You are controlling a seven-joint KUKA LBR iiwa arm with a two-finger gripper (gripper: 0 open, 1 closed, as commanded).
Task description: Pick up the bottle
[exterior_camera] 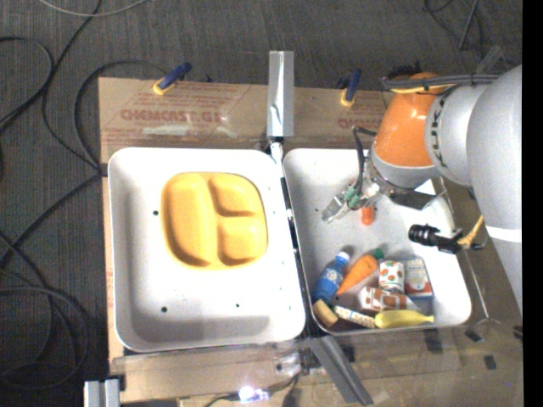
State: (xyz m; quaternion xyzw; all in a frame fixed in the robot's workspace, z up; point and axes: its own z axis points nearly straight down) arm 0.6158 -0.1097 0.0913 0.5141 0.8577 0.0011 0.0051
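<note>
The bottle (331, 278) is blue with a white cap and lies tilted in the right bin (307, 185), near its front left, against a toy carrot (360, 271). My gripper (341, 204) hangs over the upper middle of that bin, well behind the bottle and apart from it. It is open with nothing between its fingers. The grey arm with its orange band (405, 134) comes in from the right above it.
Beside the bottle lie small printed boxes (399, 282), a yellow banana (399, 319) and a brown piece (324, 314). A small orange object (366, 217) lies just right of the gripper. A yellow divided plate (215, 217) sits in the left bin (136, 253).
</note>
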